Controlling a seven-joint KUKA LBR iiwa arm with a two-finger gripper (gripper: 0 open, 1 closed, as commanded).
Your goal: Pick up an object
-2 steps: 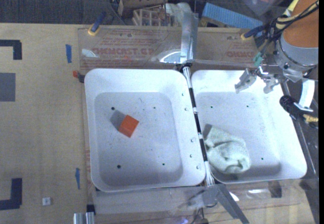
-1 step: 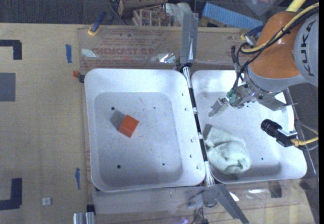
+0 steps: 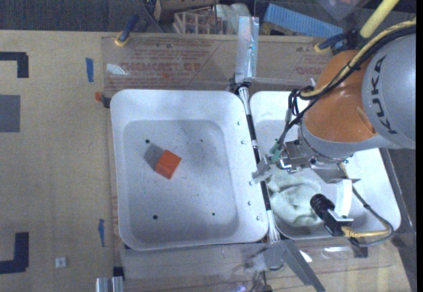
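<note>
Here, the arm [image 3: 357,102] carries the lettering "KUKA" on its grey casing at 3 o'clock and hangs over the right bin [image 3: 391,198]. Its gripper [image 3: 291,182] is down above a pale crumpled cloth [image 3: 294,201] at 5 o'clock; how the gripper stands cannot be told. An orange block [image 3: 168,164] lies in the left bin [image 3: 132,112], left of centre. The cardboard sheet [image 3: 172,63] at 12 o'clock bears faint red print, unreadable.
</note>
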